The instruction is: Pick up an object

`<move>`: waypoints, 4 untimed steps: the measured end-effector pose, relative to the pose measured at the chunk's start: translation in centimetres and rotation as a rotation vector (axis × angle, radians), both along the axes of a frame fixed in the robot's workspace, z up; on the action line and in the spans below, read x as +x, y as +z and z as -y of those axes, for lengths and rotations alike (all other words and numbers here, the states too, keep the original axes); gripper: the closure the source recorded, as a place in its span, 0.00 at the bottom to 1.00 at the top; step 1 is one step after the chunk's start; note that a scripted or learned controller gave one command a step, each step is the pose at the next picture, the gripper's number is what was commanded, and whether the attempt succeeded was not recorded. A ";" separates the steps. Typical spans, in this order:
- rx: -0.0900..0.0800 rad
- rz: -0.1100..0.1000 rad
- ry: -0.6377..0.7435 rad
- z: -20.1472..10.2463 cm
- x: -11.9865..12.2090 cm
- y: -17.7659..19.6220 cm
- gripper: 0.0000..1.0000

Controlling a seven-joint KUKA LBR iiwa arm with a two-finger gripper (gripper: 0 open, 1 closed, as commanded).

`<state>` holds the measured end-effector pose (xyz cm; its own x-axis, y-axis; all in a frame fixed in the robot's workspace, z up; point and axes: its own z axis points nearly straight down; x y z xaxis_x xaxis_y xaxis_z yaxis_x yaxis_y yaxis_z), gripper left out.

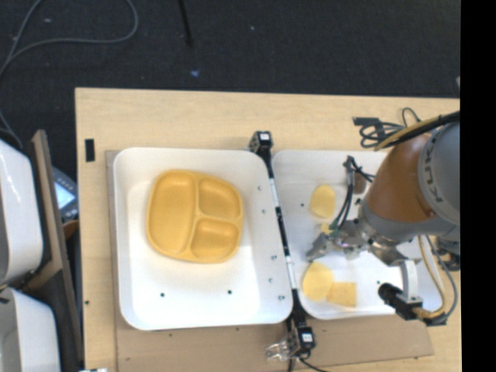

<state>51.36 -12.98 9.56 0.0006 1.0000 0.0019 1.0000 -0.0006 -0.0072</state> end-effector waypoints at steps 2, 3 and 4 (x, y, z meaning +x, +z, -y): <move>-0.001 0.005 0.000 0.1 0.2 4.6 1.00; -0.002 0.005 0.000 0.9 0.4 8.7 1.00; -0.002 0.007 0.001 0.9 -0.1 14.3 1.00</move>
